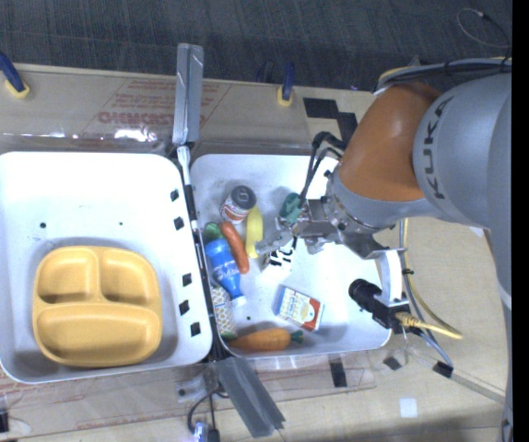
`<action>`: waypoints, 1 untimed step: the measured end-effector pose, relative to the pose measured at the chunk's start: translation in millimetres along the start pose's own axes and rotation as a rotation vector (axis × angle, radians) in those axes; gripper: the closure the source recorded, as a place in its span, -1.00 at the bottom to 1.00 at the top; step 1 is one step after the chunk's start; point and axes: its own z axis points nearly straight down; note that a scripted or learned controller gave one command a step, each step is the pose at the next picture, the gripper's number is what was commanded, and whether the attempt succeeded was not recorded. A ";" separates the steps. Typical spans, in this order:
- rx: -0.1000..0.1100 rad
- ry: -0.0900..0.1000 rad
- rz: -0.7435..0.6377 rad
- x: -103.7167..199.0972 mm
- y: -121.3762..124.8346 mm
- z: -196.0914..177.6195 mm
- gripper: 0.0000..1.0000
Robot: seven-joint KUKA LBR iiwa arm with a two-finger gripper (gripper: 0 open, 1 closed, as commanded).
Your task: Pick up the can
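White plastic makes up both shallow bins on the counter [80, 99]. The left bin [16, 182] holds one yellow divided tray [97, 304], lying flat toward its 6 o'clock side and well apart from everything the task concerns.

The right bin [338, 325] carries the clutter. Along its left wall lie a blue bottle [221, 267] and, just beside it, a carrot [235, 247] and a yellow banana-like piece [254, 226]. The can [240, 203] stands upright at about 11 o'clock in this bin, its round top facing up, which probably suits a grasp from above. At 6 o'clock sit a small red-and-white carton [299, 308] and another orange vegetable [263, 340].

The tool [288, 239] hangs over the bin's middle, at about 4 o'clock from the can and near it but apart. I cannot tell its state; nothing shows held in it. The grey and orange arm [403, 155] reaches in from 3 o'clock, so the pick looks not yet made.
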 end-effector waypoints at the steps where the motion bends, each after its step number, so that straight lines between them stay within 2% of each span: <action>1: -0.001 -0.001 0.058 34.1 -19.3 22.9 -1.00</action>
